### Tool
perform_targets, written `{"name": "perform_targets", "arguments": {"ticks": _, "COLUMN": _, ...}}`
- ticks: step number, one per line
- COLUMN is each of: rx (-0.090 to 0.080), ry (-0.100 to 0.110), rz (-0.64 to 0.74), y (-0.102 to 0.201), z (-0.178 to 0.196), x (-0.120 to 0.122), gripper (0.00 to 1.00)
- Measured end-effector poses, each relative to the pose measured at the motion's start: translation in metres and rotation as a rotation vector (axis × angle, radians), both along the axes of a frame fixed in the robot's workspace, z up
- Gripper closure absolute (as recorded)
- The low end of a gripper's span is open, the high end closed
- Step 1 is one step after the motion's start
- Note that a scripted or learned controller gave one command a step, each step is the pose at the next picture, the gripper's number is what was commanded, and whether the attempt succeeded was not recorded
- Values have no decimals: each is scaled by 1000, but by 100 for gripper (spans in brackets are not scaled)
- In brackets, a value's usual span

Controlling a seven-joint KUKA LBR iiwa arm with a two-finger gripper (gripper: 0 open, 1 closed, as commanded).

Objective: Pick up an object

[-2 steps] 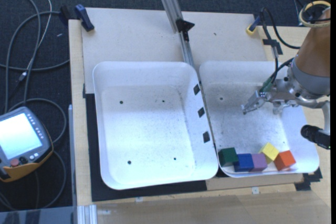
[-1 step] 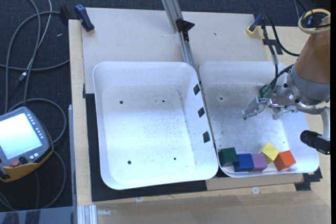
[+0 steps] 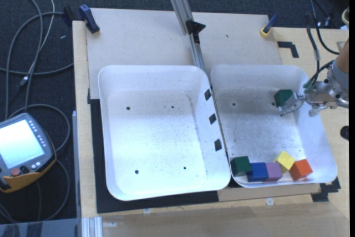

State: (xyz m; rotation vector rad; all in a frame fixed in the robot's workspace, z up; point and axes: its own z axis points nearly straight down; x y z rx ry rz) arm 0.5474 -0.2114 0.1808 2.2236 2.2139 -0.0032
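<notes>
My claw (image 3: 297, 105) sits at the right of the frame, over the right bin's (image 3: 319, 136) upper right part. A dark green block (image 3: 283, 97) lies at its tips, close by or touching. I cannot tell whether my fingers are wide or narrow, nor whether the block is between them; the metal parts blur together there.

That green block looks like a small stiff cube, light and hard, with smooth painted faces that could slip. I judge the best hold is across two opposite flat faces, square on, not corner to corner.

Five more blocks crowd the bin's lower edge, in the lower right of the frame: green (image 3: 241, 165), blue (image 3: 258, 170), purple (image 3: 274, 171), yellow (image 3: 285, 160), orange (image 3: 300, 169). Packed against each other, they leave little finger room.

The left bin (image 3: 105, 80) is beside it on the worktop (image 3: 138, 36).
</notes>
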Motion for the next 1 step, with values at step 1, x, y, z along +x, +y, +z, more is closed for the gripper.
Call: {"name": "perform_targets", "arguments": {"ticks": 1, "rx": 7, "ry": 3, "rz": 11, "y": 57, "z": -8, "x": 14, "gripper": 0}}
